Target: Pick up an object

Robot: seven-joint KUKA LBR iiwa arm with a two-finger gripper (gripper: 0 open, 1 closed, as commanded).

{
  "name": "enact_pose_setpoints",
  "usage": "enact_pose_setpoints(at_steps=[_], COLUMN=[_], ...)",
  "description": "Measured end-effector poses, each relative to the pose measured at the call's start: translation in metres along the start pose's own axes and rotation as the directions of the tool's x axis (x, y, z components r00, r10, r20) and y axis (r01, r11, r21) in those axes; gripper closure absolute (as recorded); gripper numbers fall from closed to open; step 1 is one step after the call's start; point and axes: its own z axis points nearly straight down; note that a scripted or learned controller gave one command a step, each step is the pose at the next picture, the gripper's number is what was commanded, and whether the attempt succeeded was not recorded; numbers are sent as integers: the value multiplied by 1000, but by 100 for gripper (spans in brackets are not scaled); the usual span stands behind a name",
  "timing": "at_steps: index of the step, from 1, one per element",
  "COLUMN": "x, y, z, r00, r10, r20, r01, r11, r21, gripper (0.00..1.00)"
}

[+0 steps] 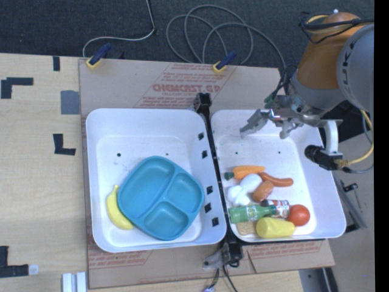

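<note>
Objects for picking lie heaped at the near end of the right bin (316, 163), well apart from our gripper (267, 124), which hangs over the far end of that bin with its two fingers spread apart and nothing between them. Beneath the fingers we see bare white floor. Further toward us sits the pile: a carrot (248, 171), a sausage (276, 179), a brown piece (262, 191) touching a white lump (242, 193), a green bottle (258, 212) lying on its side, a red tomato (298, 215) and a yellow piece (275, 227) at the near rim. Across the divider, the left bin (103, 132) holds a blue sectioned plate (161, 196) with a banana (117, 212) tucked partly under its left edge. Both bins rest on a cardboard sheet (176, 87) clamped at its far corners, with cables (206, 35) looping beyond it.
</note>
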Motion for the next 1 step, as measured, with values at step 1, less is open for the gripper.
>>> enact_pose_setpoints(at_steps=[1], x=[-12], y=[-49], z=[62], r00=[1000], r10=[5], r20=[1], r01=[-5], r11=[1000], r21=[9], gripper=[0])
